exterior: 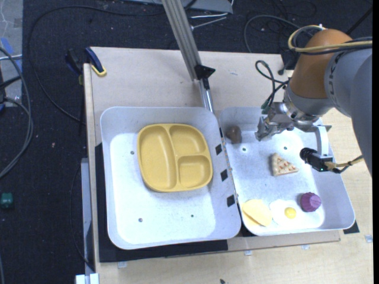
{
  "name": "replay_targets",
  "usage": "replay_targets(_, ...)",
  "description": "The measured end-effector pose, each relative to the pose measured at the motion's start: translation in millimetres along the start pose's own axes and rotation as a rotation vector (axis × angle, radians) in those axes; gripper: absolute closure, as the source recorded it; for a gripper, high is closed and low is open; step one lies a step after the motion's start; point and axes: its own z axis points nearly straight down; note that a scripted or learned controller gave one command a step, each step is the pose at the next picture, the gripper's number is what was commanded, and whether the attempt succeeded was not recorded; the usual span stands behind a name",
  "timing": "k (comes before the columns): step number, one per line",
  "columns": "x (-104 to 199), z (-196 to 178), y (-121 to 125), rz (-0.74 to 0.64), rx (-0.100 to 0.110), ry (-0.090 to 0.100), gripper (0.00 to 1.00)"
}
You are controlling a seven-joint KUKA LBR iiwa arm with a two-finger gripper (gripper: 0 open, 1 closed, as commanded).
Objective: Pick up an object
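The right bin (pixel 331 185) holds a brown lump (pixel 234 134) at its far left corner, a toast-like wedge (pixel 283 165) in the middle, a yellow slice (pixel 256 212), a fried egg (pixel 285 211) and a purple piece (pixel 310 202) along the front. My gripper (pixel 267 129) hangs over the back of this bin, right of the brown lump and behind the wedge. I see nothing held in it.
The left bin (pixel 118 206) carries a yellow divided plate (pixel 174 157). A metal pole (pixel 185 31) slants down to the gap between the bins. A black sensor on a cable (pixel 312 157) sits over the right bin's right side.
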Motion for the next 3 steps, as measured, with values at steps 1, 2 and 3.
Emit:
replay_targets(1, -2, -50, 11, -0.004, -0.003, -0.001, 1.0)
replay_targets(2, -3, -101, 13, -0.004, -0.001, 0.0, 1.0)
replay_targets(3, 48, -90, 16, -0.008, 0.004, 0.002, 1.0)
